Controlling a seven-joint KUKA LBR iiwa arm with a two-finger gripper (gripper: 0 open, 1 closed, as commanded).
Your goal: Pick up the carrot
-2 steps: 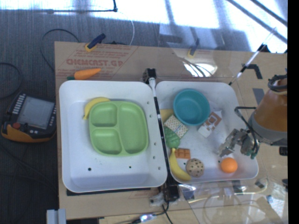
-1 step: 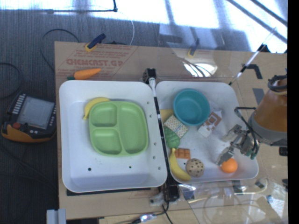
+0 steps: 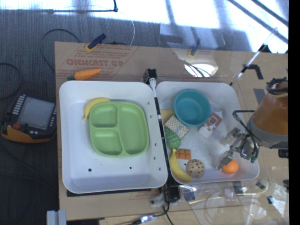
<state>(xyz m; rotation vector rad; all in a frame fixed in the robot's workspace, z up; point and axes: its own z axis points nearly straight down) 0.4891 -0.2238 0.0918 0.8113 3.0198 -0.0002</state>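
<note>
One carrot (image 3: 87, 73), two bananas (image 3: 178, 168).

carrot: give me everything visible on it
The carrot is small, orange and tapered, probably a plastic toy. It lies flat on the brown bench board, outside the bins, just beyond the far left corner of the left bin, thin tip pointing right. It looks close to the bin rim; contact is unclear. The end effector is over the right bin.

One fixed camera looks down aslant on both white bins (image 3: 65, 125) from above.
</note>
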